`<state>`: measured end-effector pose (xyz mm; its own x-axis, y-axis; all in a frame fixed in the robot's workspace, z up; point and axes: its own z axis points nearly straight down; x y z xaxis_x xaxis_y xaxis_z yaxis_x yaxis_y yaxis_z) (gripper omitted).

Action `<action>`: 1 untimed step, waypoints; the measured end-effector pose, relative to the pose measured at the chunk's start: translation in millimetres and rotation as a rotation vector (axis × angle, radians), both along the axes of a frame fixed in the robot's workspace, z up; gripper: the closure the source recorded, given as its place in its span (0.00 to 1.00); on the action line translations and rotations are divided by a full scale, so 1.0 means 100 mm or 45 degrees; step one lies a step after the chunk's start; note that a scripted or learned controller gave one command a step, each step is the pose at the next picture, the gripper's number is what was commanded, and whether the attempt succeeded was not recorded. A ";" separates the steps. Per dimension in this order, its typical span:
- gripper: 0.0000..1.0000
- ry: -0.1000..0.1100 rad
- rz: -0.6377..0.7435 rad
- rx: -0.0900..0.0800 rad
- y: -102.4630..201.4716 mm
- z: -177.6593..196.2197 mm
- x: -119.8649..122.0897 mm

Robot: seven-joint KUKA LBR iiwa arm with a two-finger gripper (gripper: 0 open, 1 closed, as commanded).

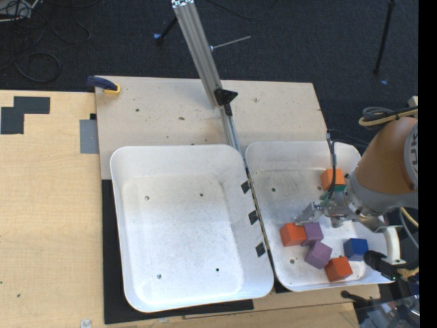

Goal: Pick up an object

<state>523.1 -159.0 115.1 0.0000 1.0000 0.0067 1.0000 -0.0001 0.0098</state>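
Several small foam blocks crowd my hand (326, 209); its grip I cannot tell. I'd drop straight onto the lone orange-red cube (293, 234), avoiding the purple ones (314, 232).

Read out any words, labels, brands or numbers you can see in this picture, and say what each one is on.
No readable text anywhere.
Blocks in the right bin: plain faces, no print.
Aluminium post: a checkered tag at its top, a pattern, not words.
Arm: no legible marking.
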 end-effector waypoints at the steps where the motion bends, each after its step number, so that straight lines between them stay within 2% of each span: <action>1: 1.00 -0.011 -0.008 -0.007 -0.04 0.14 0.02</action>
